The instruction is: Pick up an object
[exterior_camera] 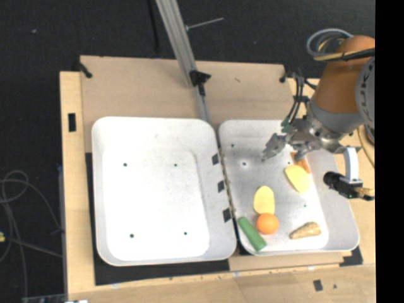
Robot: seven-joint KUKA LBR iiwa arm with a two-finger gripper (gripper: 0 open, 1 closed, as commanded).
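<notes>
Looking down at a slant on a wooden bench [252, 84], two shallow white bins sit side by side. The left bin [154, 191] has only small dark dots on its floor. The right bin [287, 191] holds several objects: a pale yellow wedge-shaped piece [298, 178] near the middle right, a yellow oval piece [264, 200] below and left of it, an orange ball [267, 223] just beneath the oval, a green stick [251, 233] lying at a slant by the bin's lower left corner, and a tan, crusty piece [305, 230] near the lower right. A grey arm with an orange band [341, 84] reaches in from the right. Its gripper [291, 145] hangs over the upper part of the right bin, just above the yellow wedge. Whether its fingers are apart or together cannot be told. A metal pole [180, 43] crosses the top at a slant.
</notes>
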